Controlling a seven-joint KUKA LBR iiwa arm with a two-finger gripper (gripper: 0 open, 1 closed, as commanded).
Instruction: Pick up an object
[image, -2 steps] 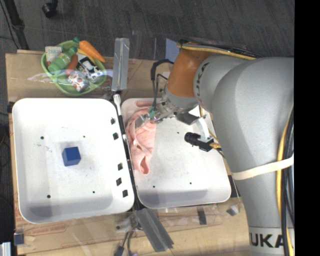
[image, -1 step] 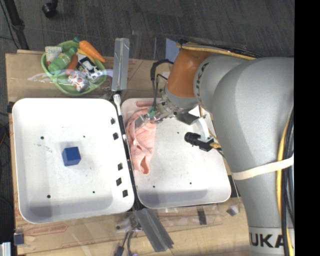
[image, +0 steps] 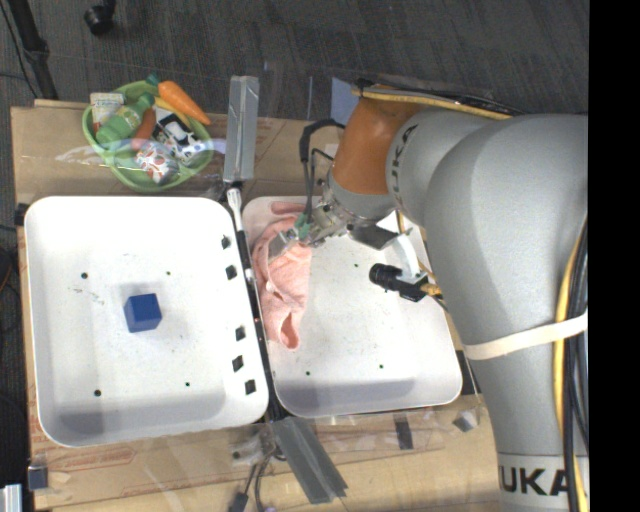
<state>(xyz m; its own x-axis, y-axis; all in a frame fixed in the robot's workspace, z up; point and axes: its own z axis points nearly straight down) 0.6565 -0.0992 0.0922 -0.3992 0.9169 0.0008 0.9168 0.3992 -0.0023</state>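
The tool (image: 312, 228) is down on the pink cloth (image: 283, 278) at the right bin's (image: 420, 385) far left corner, grip impossible to tell; next comes closing and lifting.

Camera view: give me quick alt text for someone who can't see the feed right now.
The grey arm's gripper is down in the right bin at the top of a crumpled pink cloth. A blue cube sits alone in the left bin; a green bowl of toys stands behind it.
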